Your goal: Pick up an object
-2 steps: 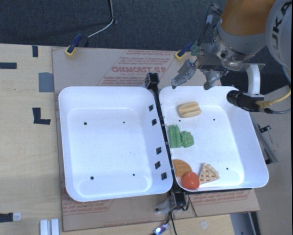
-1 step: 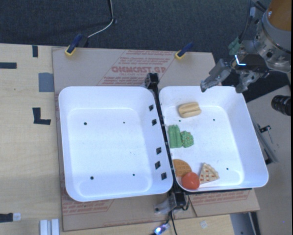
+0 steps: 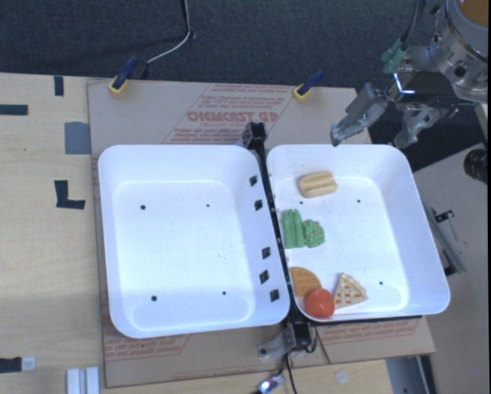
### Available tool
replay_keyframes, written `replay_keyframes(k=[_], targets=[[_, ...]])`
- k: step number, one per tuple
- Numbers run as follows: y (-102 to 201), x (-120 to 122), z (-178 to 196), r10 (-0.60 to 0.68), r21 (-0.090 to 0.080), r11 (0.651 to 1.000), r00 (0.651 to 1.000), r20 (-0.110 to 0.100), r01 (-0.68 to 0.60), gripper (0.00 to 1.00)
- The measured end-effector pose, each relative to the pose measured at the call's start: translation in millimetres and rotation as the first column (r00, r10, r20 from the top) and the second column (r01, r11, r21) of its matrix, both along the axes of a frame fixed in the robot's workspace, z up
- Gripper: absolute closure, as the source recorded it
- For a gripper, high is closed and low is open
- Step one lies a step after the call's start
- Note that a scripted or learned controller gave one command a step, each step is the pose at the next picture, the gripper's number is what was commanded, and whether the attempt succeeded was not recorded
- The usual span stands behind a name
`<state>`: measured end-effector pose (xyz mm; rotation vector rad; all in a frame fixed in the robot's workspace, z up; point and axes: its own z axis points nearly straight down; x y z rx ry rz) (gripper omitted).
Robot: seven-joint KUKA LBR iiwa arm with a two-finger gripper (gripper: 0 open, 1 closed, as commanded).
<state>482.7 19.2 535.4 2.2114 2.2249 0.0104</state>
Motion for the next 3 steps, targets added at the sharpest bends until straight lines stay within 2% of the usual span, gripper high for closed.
replay_keyframes(k=[1,2,3], targets=[[37.4,1.1,-0.8,-0.005,-0.002,1.000,1.000,-0.009,0.005,0.00],[-97.4,-0.2,-86.6,-0.019,-0.005,1.000,1.000,-0.017,0.019,0.00],[-175.5,-0.2,-151.2,-0.015,-0.003,1.000,1.000,-0.015,0.015,0.00]])
